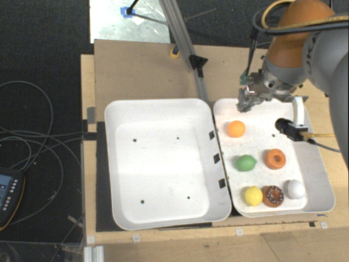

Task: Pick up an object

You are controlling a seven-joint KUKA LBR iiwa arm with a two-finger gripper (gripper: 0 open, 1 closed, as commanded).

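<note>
Setting: robotics lab test cell. Evidence: industrial arm with claw (pixel 246 100) over a plain board surface (pixel 142 70); two shallow white bins (pixel 117 113) left of and below the claw, holding toy food; loose cables (pixel 32 141) on dark carpet far left; handheld control pendant (pixel 8 192) at lower-left; tripod leg (pixel 180 31) up-left.

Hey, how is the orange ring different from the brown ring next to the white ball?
The orange ring is plain orange; the brown ring is dark with pale speckles. The orange ring lies apart from its neighbours, while the brown one sits wedged between the yellow ball and white ball. Both lie flat in the right bin.
</note>
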